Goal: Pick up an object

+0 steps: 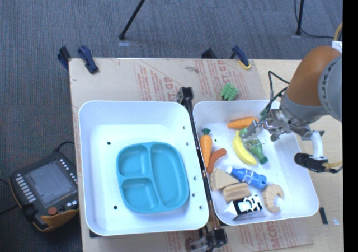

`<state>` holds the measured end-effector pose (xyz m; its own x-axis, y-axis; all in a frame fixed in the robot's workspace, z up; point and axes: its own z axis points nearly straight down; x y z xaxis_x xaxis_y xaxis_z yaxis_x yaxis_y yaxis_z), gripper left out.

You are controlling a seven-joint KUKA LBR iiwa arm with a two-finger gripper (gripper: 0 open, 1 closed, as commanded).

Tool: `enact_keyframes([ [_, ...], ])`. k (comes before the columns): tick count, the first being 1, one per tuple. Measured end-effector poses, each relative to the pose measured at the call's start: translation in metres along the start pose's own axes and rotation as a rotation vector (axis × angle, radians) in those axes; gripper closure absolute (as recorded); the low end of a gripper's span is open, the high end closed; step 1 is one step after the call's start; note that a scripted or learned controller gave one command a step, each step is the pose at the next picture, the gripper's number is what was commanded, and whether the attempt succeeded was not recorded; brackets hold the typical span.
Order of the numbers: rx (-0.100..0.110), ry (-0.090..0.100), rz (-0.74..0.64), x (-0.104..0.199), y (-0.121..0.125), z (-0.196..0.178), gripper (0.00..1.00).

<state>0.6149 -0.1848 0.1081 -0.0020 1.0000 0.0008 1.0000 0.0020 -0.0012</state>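
At the far left, off the bench, we see a teach pendant (43, 190) lying on the carpet, and then the left bin (89, 133), which carries a blue divided plate (152, 177) and nothing we need. Crossing the rim into the right bin (305, 189), we meet the pile of toy food: an upright carrot (206, 147) against the left wall, a smaller orange piece (217, 157) beside it, a wedge of bread (222, 178) and a tan block (235, 191) nearer us, a black-and-white item (246, 205) at the near wall, a blue bottle (249, 177) lying on its side, and a croissant-like pastry (273, 197) to its right. Farther back lie a second carrot (243, 122), a banana (243, 150) and a green piece (255, 149) touching the banana's right side. The gripper (260, 129) hangs just over that far cluster, between the second carrot and the green piece; whether it is spread or pressed together we cannot tell, and we see nothing pinched in it. We judge the step to be the descent onto a target, likely the green piece or the banana. To do it well, we would centre on one object alone, since these two touch and a straddling grasp could nudge both, then lower fully before closing and lift straight up.
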Motion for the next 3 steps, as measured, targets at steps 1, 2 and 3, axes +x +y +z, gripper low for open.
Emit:
enact_keyframes([
  [1,0.001,0.001,-0.165,0.083,-0.013,0.021,0.00],
  [2,0.001,0.002,-0.159,0.082,-0.013,0.010,1.00],
  [3,-0.001,0.000,0.068,0.127,-0.057,-0.135,1.00],
])
